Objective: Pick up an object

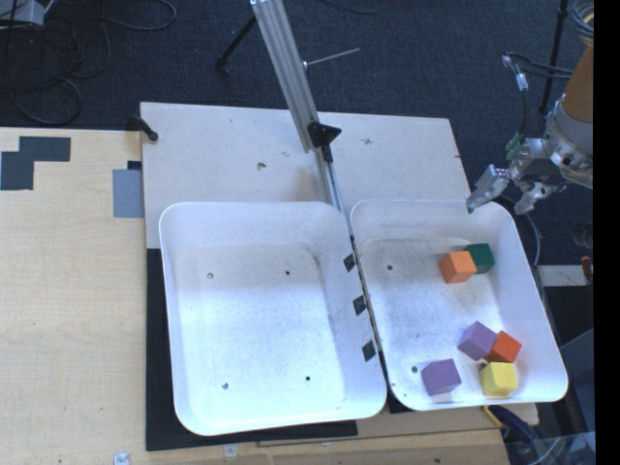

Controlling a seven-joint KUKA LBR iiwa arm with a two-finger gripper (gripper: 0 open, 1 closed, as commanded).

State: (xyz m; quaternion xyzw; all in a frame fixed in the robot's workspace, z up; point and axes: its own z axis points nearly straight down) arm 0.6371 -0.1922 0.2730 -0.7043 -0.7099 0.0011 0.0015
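So the arm is hanging out at about 2 o'clock in the frame, with its gripper [506, 188] sitting just off the far right corner of the right bin [542, 303]. Nothing is sitting between the fingers, and they're looking spread apart, though at this size it's a bit of a guess.

All the candidates are lying in the right bin. An orange block [456, 266] and a green block [480, 256] are touching each other at about 1 o'clock in that bin, closest to the gripper. Down at 5 o'clock there's a cluster: a purple block [477, 339] pressing against a red-orange block [507, 346], a yellow block [499, 379] just below those, and a second purple block [441, 376] a little apart at 6 o'clock. The left bin [184, 308] is holding no blocks.

Looks like the approach step is in hand, nothing grabbed yet. Next move probably calls for swinging in over the rim, lining up above one block, then dropping down. The lone purple one seems like the easiest grab, since its neighbors aren't crowding it.
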